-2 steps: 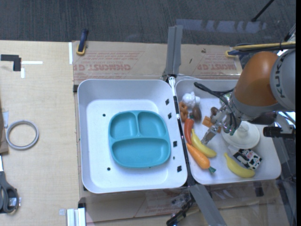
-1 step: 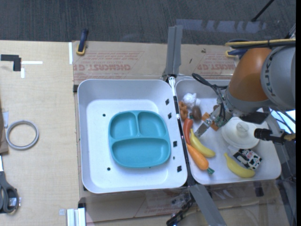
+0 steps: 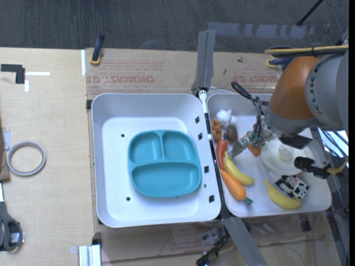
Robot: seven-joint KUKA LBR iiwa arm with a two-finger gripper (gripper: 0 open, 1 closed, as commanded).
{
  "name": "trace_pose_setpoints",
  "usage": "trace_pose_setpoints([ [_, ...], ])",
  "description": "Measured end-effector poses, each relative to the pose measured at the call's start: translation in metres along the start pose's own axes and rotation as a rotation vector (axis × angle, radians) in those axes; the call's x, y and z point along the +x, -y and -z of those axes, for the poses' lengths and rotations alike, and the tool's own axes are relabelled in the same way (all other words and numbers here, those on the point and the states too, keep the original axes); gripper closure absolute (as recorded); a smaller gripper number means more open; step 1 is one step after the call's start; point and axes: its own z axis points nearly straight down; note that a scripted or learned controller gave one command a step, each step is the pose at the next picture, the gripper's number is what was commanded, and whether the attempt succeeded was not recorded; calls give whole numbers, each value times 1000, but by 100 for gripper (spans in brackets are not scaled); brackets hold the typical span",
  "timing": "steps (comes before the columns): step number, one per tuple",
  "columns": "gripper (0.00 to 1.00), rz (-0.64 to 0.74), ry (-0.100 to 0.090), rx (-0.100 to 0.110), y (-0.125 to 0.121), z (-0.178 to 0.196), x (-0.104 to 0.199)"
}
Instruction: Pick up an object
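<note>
Yellow banana (image 3: 237, 169) lies in the right bin (image 3: 319, 206), just below and left of your tool (image 3: 248, 143), long axis slanting from upper left to lower right. You cannot tell whether the tool is spread or pressed together; nothing shows pinched. An orange carrot (image 3: 233, 184) lies alongside the banana, touching or nearly so. A second banana (image 3: 282, 197) sits further right. Teal divided plate (image 3: 165, 163) occupies the left bin.
</note>
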Motion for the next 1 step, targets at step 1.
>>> trace_pose_setpoints([
  [1,0,0,0,0,-5,0,-22],
])
